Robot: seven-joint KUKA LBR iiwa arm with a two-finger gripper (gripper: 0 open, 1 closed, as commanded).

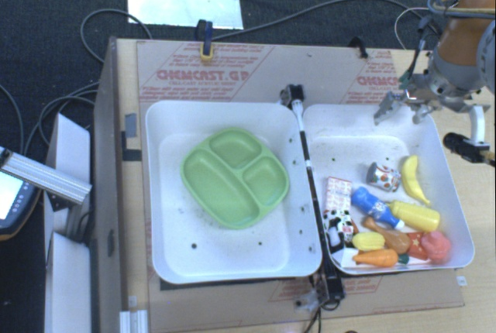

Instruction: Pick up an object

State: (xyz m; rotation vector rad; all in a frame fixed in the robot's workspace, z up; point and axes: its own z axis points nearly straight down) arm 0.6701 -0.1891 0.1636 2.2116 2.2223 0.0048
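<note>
Several toys lay heaped in right bin point(457, 192), front corner: banana point(414, 178), blue bottle point(373, 207), carrot point(380, 259). Banana nearest gripper point(403, 105), long axis running front-to-back. Gripper hovered at bin's back rim, fingers spread apart, nothing held. Heap lay forward of gripper and below it. Left bin point(163, 169) held green plate point(235, 177).

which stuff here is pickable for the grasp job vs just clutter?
In play: gripper, open, above the right bin's far edge; in that bin a banana, blue bottle, yellow bottle, carrot, pink ball.

Just lying about: green divided plate in the left bin, cardboard sheet, cables.
</note>
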